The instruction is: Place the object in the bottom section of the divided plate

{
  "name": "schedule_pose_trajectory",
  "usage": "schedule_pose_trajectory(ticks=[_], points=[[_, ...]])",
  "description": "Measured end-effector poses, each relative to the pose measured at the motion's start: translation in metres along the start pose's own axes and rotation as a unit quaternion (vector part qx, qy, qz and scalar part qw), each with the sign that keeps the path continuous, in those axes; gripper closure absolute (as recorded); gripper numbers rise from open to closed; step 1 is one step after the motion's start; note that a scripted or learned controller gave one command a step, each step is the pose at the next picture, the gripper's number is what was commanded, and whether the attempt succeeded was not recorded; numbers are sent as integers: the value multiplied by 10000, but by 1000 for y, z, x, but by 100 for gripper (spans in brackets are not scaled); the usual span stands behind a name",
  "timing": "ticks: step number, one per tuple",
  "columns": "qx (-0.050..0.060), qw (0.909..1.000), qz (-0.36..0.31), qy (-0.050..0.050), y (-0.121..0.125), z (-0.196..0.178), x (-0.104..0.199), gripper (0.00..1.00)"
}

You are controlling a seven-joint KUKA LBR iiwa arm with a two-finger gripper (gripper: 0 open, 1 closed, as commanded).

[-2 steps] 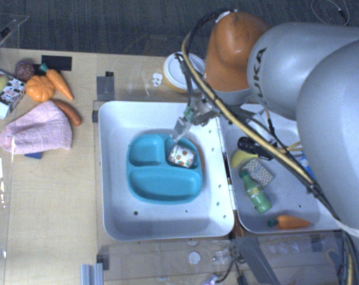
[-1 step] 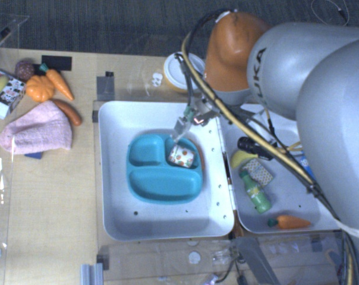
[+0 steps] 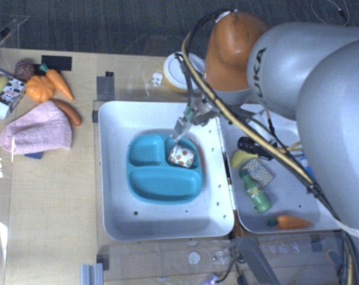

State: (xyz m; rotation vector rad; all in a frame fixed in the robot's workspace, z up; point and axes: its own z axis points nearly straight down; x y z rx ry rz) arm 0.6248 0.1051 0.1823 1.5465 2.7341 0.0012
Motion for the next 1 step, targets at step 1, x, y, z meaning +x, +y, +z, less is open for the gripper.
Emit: schedule_pose_trajectory(ticks=[1], points=[[0, 10000, 0, 0, 0, 0, 0, 0]])
